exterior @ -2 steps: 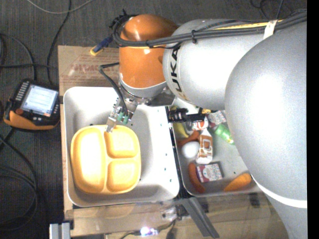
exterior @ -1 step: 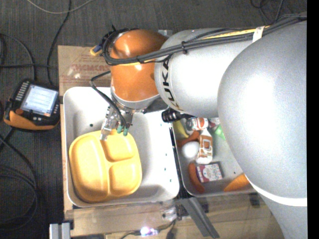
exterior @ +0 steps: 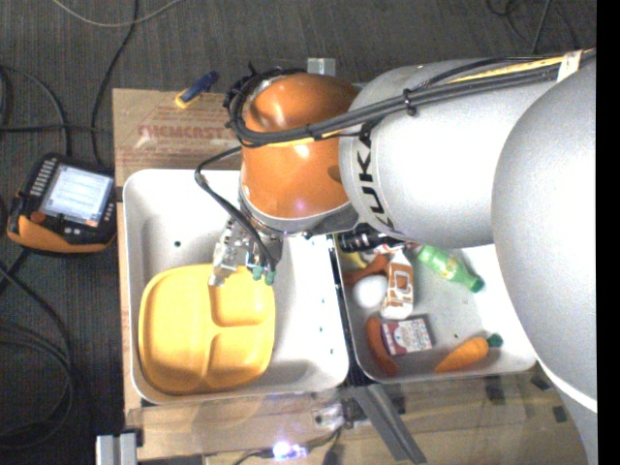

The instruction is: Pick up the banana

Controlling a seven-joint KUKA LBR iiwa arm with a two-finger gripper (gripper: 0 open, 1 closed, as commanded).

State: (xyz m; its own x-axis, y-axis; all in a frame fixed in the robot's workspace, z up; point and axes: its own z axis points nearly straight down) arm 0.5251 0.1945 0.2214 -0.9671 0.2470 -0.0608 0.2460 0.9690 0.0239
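A: Where is the end effector (exterior: pixel 242 263)?

B: Over the left bin (exterior: pixel 155 211), at the far edge of the yellow divided plate (exterior: pixel 206 328). Its fingers stand slightly apart with nothing between them.

A: And the banana (exterior: pixel 356 245)?

B: In the right bin (exterior: pixel 513 356), at its far left corner, mostly hidden under the arm (exterior: pixel 436 163). Near it lie a white ball (exterior: pixel 369 291), a green bottle (exterior: pixel 448 265), a carton (exterior: pixel 398 289) and a carrot (exterior: pixel 463 353).

Glossy yellow plastic tray (exterior: pixel 205 329) in a smooth white plastic bin (exterior: pixel 155 201).
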